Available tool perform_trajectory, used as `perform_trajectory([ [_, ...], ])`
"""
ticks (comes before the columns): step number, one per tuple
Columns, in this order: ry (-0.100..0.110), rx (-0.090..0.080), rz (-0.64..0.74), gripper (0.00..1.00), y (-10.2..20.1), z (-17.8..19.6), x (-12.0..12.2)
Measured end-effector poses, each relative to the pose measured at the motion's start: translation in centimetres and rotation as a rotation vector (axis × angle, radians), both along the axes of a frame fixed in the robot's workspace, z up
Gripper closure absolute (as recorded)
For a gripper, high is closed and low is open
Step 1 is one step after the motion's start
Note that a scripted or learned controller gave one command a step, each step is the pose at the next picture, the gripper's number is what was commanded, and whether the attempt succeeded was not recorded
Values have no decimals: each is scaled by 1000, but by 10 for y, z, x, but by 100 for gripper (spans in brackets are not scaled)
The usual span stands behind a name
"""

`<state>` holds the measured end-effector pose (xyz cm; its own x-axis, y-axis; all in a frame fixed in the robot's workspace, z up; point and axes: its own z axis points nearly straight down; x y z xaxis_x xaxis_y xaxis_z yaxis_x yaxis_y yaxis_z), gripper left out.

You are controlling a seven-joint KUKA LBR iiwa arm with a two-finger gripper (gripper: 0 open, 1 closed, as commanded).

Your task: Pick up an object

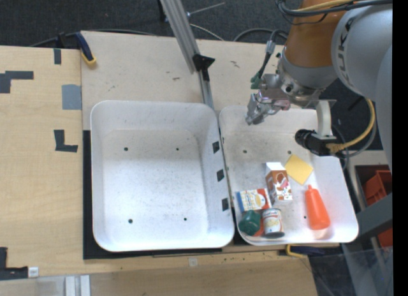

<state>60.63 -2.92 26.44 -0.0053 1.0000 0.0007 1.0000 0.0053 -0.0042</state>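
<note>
Fingers [254, 117] hang over right bin [331, 234] far edge, can't tell if apart or together, nothing between them. Objects at its near edge: carton [278, 184], orange bottle [316, 207], yellow block [299, 169], can [272, 222].

The grey arm [366, 39] bears "KU" (partial); carton labels stay unreadable.

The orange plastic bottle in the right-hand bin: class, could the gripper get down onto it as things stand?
Probably yes. The orange plastic bottle lies apart from the other items, uncovered from above, and the gripper hangs over the same white bin, holding nothing.
</note>
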Motion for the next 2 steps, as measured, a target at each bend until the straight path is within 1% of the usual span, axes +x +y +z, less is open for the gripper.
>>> perform_trajectory([
  [2,1,0,1,100,103,-42,-31],
])
